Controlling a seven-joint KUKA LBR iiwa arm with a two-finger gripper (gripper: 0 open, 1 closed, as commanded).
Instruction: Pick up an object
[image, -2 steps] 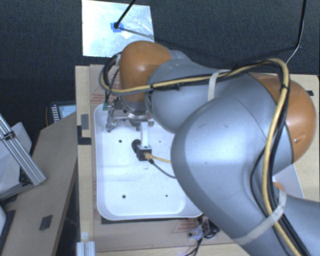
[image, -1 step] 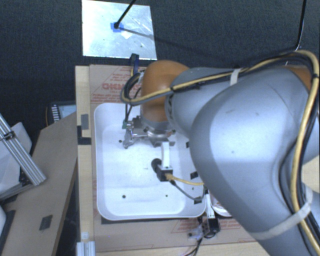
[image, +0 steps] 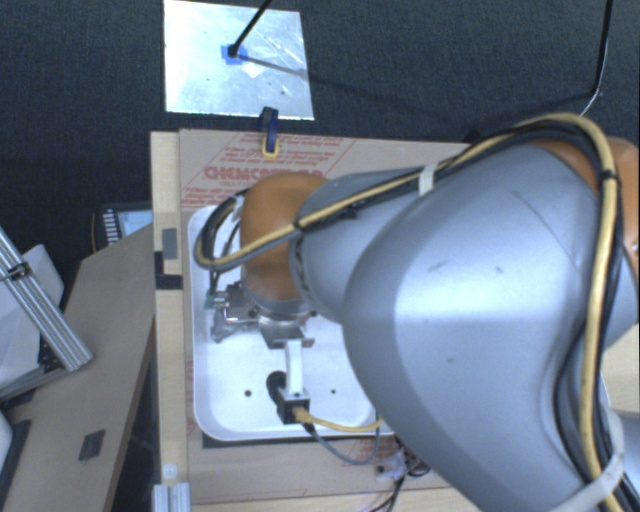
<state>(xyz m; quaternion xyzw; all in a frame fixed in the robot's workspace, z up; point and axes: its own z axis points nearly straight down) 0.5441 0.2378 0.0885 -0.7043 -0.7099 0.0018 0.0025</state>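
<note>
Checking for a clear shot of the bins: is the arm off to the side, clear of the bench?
No, the grey arm reaches across over the white bin.

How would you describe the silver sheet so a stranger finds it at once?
Find the white bin, then the red-printed cardboard behind it. Beyond its far edge, on dark cloth, lies the sheet: the only shiny silver thing, with blue tape on it.

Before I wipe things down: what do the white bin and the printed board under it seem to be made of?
The white bin is likely moulded plastic: smooth, slightly glossy, with rounded corners. The board is probably cardboard: matte tan with red printed lettering, though the view leaves its thickness open.
</note>
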